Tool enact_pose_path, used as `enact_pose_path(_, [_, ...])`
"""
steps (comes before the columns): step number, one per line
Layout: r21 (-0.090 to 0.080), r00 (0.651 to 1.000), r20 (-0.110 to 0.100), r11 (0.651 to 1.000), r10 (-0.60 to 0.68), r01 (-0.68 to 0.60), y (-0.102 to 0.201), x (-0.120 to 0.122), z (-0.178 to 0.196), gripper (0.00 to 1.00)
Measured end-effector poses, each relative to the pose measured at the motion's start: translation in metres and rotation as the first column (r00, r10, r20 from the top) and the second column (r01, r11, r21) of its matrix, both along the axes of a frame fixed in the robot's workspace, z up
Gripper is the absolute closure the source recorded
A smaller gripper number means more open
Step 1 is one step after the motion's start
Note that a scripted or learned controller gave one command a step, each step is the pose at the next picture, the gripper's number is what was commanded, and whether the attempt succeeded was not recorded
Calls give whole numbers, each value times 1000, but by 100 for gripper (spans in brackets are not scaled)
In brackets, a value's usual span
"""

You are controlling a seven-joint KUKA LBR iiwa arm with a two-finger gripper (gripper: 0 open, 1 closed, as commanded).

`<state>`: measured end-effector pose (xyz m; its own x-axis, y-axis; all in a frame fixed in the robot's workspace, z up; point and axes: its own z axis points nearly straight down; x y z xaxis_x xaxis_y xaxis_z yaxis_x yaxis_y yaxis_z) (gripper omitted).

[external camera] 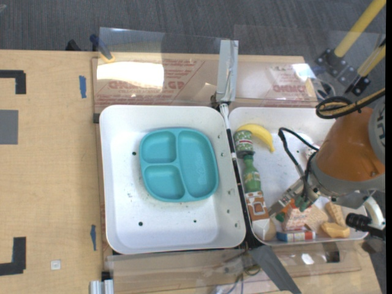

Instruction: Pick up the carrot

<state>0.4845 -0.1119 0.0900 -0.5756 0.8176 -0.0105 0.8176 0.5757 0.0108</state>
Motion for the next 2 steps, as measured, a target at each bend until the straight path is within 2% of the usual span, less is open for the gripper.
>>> enact_pose_path(1, [-2, 1000, 9, 1000, 0, 0, 0, 3, 12, 100])
enact_pose_path(2, [-2, 1000, 8, 1000, -1, 1, 0, 3, 11, 0])
